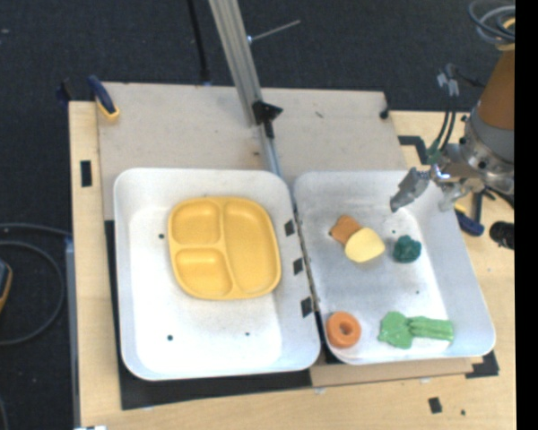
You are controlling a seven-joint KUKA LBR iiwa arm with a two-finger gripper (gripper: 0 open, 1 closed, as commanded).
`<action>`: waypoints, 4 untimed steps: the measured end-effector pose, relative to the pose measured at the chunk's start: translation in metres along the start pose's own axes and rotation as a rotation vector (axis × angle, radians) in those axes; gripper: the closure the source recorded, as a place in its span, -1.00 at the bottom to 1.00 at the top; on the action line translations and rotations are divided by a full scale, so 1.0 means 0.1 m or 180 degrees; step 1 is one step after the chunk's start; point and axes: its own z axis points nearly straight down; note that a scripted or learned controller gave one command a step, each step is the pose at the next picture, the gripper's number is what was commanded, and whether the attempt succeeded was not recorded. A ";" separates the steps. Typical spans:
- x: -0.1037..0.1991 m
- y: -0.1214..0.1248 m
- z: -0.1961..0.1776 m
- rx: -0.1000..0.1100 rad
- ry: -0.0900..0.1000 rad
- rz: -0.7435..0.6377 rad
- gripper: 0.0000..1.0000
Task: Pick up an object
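Note:
The right bin (448,240) holds several small toys. A brown piece (344,229) touches a pale yellow piece (365,245), and a dark green ball (406,250) lies just right of them. An orange ring (344,329) and a light green broccoli-like toy (414,329) lie near the front edge. My gripper (428,193) hangs over the bin's back right part, above and behind the dark green ball. It is open, with nothing between its fingers (410,189).
The left bin (143,330) bears a yellow divided plate (224,245). A slanted metal post (238,52) rises behind the bins. Cables and the arm's base crowd the right side.

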 end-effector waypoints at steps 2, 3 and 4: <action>0.04 0.00 0.55 -0.0018 -0.0004 -0.0008 -1.00; -0.08 -0.01 1.09 -0.0022 -0.0007 -0.0005 -1.00; -0.15 0.06 1.66 -0.0043 -0.0008 0.0001 -1.00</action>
